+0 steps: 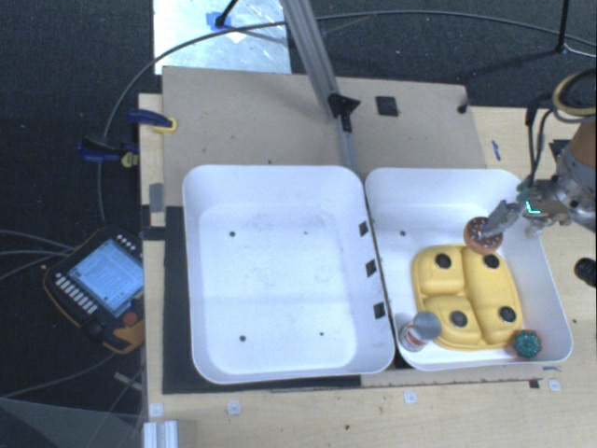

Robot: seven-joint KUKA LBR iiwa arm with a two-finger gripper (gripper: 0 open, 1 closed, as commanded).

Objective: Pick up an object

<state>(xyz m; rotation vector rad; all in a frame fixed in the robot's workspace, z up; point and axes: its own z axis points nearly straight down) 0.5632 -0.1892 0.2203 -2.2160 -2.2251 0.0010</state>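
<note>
The right bin [410,203] holds several objects. A large yellow moulded piece [466,297] with dark round holes lies in its middle. A brown ring-shaped object [481,236] sits at the yellow piece's far edge. A small grey-topped can [421,329] lies near the front left corner, and a green ball [527,344] rests in the front right corner. My gripper [493,223] reaches in from the right, its tip right at the brown ring. I cannot tell whether it touches the ring.
The left bin [270,269] stands beside the right one, joined by a shared rim with black clips. A metal pole [312,45] slants over the bench's back. A teach pendant [98,283] lies off the bench to the left.
</note>
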